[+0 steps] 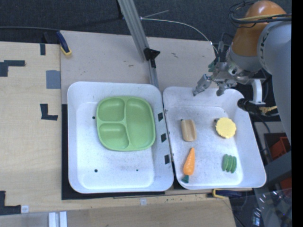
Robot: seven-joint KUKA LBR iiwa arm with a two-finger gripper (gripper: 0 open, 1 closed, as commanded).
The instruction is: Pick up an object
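- Gripper [208, 88] hangs over right bin [246, 176] far rim, fingers spread, grasping nothing; likely staged above before a descent.
- Candidates lie apart in the bin: bread [188, 129], yellow disc [225, 127], carrot [189, 161], green pod [229, 163].
- Green plate [126, 123] sits in left bin [83, 174].

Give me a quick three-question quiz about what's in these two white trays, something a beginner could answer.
1. True or false: the green divided plate lies in the same bin as the carrot.
2. Which item lies nearest the gripper? A) green beans B) yellow round piece C) carrot
3. How many food items lie in the right bin?

Key
1. False: the plate is in the left bin.
2. B.
3. Four: the bread piece, yellow piece, carrot and beans.
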